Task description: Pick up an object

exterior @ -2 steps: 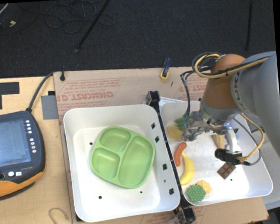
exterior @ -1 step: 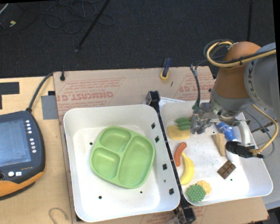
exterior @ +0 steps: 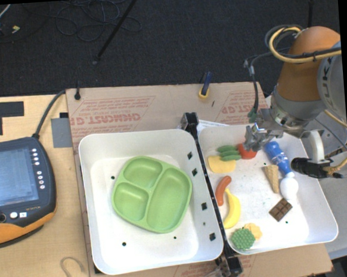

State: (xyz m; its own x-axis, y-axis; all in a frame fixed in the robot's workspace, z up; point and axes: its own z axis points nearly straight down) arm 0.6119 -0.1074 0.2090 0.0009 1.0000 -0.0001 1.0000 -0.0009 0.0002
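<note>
A grey and orange control tablet (exterior: 14,183) lay at the far left of the bench, well away from the gripper. Next came the left bin (exterior: 104,242), holding a green divided plate (exterior: 152,193), also well apart from the fingers. In the right bin (exterior: 315,228), a yellow piece (exterior: 221,164) sat left of the fingers with a green toy (exterior: 228,152) above it. Nearer the bin's front lay a red-orange sausage (exterior: 223,189), a banana (exterior: 231,208) and a green bumpy ball (exterior: 242,238). The gripper (exterior: 254,140) hung at the far side of that bin, its tips directly above a red object (exterior: 248,152) that touched the green toy. Whether the fingers were spread or pinching it could not be told. Just right of them lay a blue and white bottle (exterior: 281,167), with a tan wedge (exterior: 273,176) beside it and a brown chocolate bar (exterior: 281,209) nearer the front.
</note>
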